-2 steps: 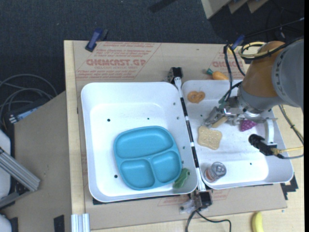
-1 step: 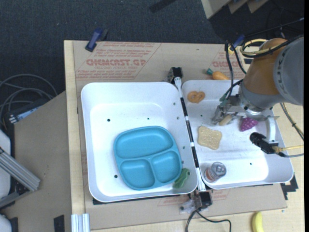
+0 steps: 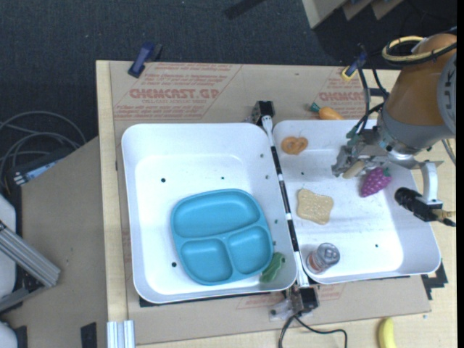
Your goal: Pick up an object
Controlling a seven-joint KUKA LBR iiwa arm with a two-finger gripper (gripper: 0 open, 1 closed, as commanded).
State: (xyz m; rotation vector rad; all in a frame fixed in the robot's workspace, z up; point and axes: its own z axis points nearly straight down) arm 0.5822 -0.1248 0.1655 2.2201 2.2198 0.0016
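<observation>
Bench (image 3: 181,85) w/ brown printed sheet on top carries two shallow white bins side by side; left bin (image 3: 145,151) takes the bench's middle-left, right bin (image 3: 406,256) sits toward the bench's right edge, the two touching along a shared rim; grey arm (image 3: 420,85) w/ orange band reaches in over the bench's right edge, its wrist above the right bin's far-right corner; blue divided tray (image 3: 221,234) w/ three compartments lies flat in the left bin, toward that bin's near side; jaws (image 3: 353,164) hang low over the right bin's far half, pointing left; can't tell whether they're apart or together, and nothing is seen between them; toast slice (image 3: 315,206) lies flat near the right bin's centre, close to the shared rim; purple grape bunch (image 3: 375,180) sits just right of the jaws, very near, contact unclear; metal can (image 3: 323,257) rests at the right bin's near-left corner; green item (image 3: 274,267) lies at the left bin's near-right corner, just beside the tray's edge; small orange-brown piece (image 3: 293,145) lies at the right bin's far-left corner; carrot-like piece (image 3: 328,112) lies on the bench beyond the right bin's far rim; blue clip (image 3: 143,59) at the bench's far-left edge.
</observation>
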